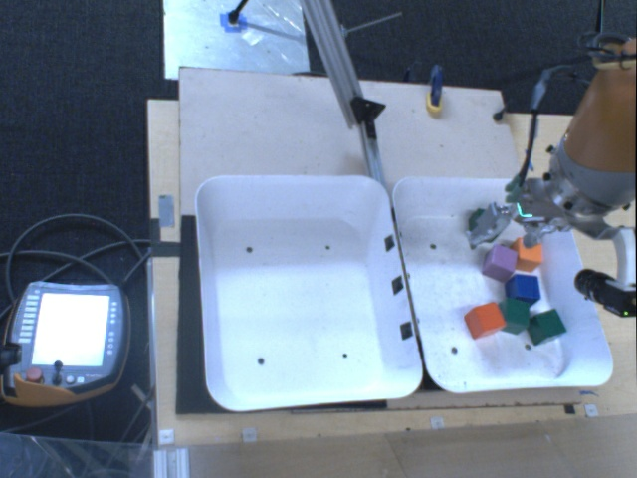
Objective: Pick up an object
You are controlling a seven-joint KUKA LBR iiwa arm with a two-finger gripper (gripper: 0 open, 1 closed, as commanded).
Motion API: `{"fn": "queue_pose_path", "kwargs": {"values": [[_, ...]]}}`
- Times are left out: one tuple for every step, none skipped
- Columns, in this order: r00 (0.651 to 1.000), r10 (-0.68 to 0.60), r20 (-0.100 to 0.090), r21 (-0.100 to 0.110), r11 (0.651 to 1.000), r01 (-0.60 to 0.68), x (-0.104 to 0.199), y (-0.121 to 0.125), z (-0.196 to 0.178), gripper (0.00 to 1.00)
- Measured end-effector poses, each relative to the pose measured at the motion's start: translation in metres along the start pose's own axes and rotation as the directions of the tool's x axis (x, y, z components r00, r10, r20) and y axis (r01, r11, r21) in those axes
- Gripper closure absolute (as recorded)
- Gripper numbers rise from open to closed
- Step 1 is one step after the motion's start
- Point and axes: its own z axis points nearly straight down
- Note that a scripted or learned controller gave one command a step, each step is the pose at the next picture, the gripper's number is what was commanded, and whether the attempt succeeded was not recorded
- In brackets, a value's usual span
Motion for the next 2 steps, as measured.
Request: {"fn": "queue_pose_path", "kwargs": {"values": [[1.000,0.002,0.001,-0.004,1.000,-0.002,0.000,0.001,-0.002,0.00],[1.000,0.003,0.000,0.001,1.000,-0.003,0.010,0.000,0.047,0.00]]}}
